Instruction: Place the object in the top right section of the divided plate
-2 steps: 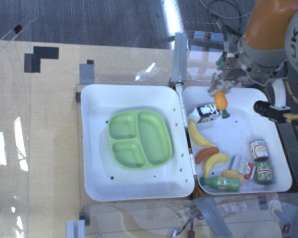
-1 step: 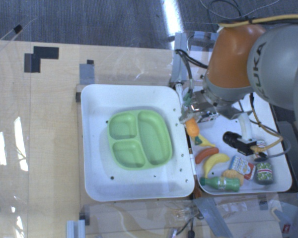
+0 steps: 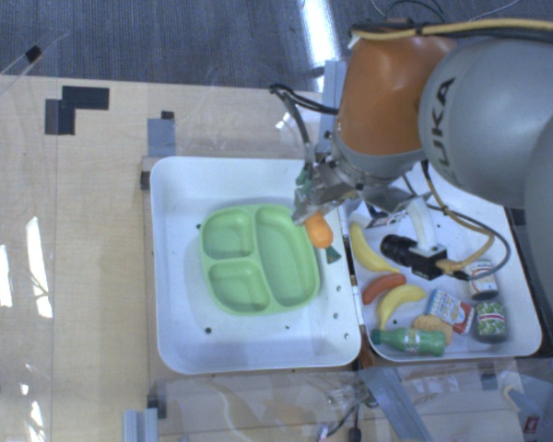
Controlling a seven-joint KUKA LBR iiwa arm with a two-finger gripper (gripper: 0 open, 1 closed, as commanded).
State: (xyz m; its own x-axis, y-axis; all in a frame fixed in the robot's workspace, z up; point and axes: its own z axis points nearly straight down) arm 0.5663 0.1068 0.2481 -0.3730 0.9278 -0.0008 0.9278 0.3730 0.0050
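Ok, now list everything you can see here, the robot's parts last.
bins: two, white, side by side on the bench; left bin, right bin
divided plate: one, green, in the left bin
orange object: one, orange with a green bit, at the plate's right edge, just under the gripper
bananas: two, yellow, right bin
red item: one, red, long, between the bananas
bottle: one, green, lying at the right bin's near edge
packet: one, blue, red and white, right bin
tins: two, small, right bin's right side
arm: one, grey with orange band, from the right
gripper: one, over the plate's right edge
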